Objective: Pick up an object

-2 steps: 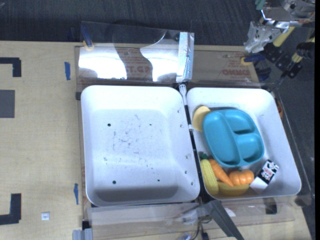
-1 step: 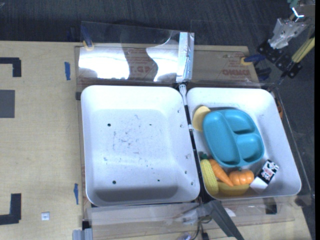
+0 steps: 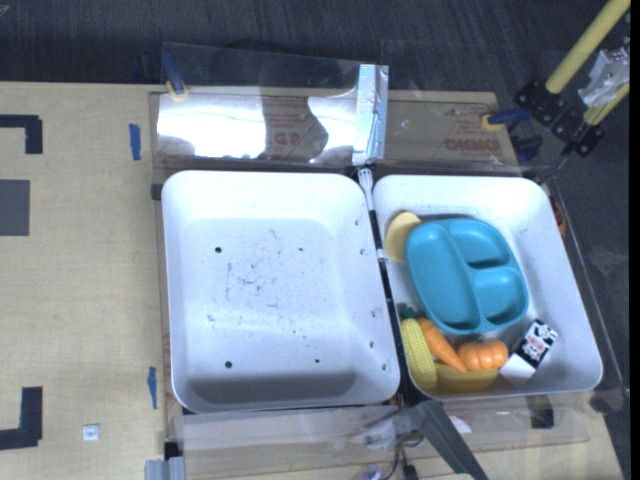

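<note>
The right bin (image 3: 572, 258) holds all the objects. A blue divided plate (image 3: 468, 273) lies in its middle, partly covering a pale yellow piece (image 3: 399, 232) at its upper left. Along the bin's near wall lie a yellow corn cob (image 3: 417, 353), an orange carrot (image 3: 441, 346), a rounder orange piece (image 3: 486, 352) and a yellow piece (image 3: 468, 377) under them. A small black-and-white box (image 3: 536, 345) sits at the near right corner, beside the plate's lower edge.
The left bin (image 3: 270, 278) is bare white with faint scuff marks. A shiny clear panel (image 3: 270, 118) stands behind it. A yellow pole with a black clamp (image 3: 590, 38) crosses the top right corner. Wooden bench top (image 3: 70, 268) extends to the left.
</note>
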Controlling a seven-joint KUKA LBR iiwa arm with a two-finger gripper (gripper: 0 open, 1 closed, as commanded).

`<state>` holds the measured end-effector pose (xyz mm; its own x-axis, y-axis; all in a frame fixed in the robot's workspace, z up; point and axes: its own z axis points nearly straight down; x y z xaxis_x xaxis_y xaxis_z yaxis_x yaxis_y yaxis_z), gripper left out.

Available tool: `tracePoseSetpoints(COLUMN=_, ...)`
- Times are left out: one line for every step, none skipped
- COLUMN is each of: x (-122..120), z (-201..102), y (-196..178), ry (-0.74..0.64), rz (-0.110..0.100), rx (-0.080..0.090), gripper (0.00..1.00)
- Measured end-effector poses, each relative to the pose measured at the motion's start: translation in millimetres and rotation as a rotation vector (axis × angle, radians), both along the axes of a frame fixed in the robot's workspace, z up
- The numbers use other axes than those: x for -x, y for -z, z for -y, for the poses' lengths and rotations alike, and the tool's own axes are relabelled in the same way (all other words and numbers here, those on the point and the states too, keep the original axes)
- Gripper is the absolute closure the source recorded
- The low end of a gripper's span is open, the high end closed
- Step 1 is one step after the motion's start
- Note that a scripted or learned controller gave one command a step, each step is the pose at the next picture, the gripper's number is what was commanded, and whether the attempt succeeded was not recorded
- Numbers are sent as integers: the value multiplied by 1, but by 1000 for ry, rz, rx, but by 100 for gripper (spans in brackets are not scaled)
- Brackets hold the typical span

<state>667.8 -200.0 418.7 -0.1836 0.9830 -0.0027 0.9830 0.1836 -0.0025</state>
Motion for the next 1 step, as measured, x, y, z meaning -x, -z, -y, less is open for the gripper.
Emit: tracePoseSetpoints(x=-1, z=24, y=5, ry=-87, rz=2, rx=-1, gripper=100)
